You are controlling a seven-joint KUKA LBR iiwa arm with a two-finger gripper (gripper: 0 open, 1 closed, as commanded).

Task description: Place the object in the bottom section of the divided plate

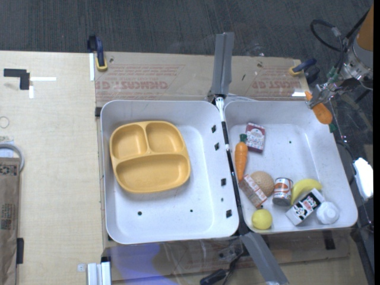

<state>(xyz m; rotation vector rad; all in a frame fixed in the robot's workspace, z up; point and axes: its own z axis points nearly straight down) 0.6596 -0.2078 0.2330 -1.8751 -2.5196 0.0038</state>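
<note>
The gripper [323, 100] hangs over the far right corner of the right bin [341, 159], with a small orange object [323, 113] between its fingers, clamped there above the bin's rim. Below it in the same bin lie a red carton [255, 137], a carrot [240, 158], a can [282, 190], a banana [306, 188] and a lemon [262, 219]. The yellow divided plate [149, 156] sits in the left bin [172, 218], its large bottom section [152, 172] facing the near edge of the table [47, 177].

A mustard-yellow divided plate [149, 157] lies in a white bin [119, 218]. Nearby: an orange carrot [240, 158] (green top), yellow lemon [262, 219], yellow banana [305, 188], and a black-and-white cow-patterned carton [304, 209].
</note>
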